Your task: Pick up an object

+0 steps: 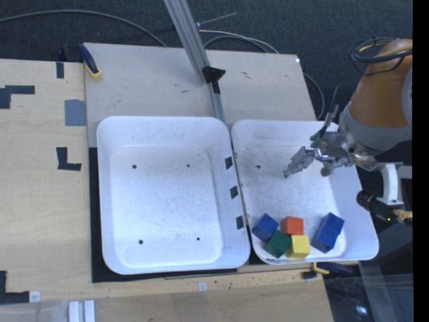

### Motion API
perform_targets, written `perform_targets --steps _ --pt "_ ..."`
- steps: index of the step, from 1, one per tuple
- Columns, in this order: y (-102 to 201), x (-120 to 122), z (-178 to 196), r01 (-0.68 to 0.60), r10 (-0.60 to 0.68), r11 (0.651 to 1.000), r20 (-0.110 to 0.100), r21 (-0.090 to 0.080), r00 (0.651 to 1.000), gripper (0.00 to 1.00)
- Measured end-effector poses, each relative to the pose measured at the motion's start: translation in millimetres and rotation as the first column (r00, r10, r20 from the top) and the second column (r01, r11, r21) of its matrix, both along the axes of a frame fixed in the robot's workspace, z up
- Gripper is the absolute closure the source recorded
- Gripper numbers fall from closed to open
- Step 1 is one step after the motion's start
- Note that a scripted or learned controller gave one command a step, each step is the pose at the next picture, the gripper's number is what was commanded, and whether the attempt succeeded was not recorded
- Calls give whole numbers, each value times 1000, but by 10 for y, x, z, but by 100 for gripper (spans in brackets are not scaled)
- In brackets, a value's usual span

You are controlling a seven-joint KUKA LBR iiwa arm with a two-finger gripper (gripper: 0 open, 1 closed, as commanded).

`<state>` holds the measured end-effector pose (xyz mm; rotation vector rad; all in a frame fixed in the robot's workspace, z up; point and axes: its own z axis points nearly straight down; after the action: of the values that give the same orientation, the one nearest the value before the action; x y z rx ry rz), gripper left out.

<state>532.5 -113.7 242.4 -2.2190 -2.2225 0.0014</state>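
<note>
step: approach, nothing grasped | gripper (293,167): cannot tell its state, above mid right bin (268,136) | blocks (288,237): clustered at bin's near edge | next: move toward near edge, descend on one block

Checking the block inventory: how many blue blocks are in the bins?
2, both along the right bin's near edge: one blue block left of the orange block, a larger one farther right.

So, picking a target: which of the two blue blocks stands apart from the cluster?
The larger blue block, rightmost in the right bin. The smaller blue block sits left, against the green block.
</note>
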Motion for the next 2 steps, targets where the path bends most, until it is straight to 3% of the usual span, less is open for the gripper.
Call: perform_targets --steps 1,2 --pt "468 260 -541 -4 4 1000 -5 2 1000 0" --pt "203 448 -1547 1 -1 1000 -4 -2 1000 0"
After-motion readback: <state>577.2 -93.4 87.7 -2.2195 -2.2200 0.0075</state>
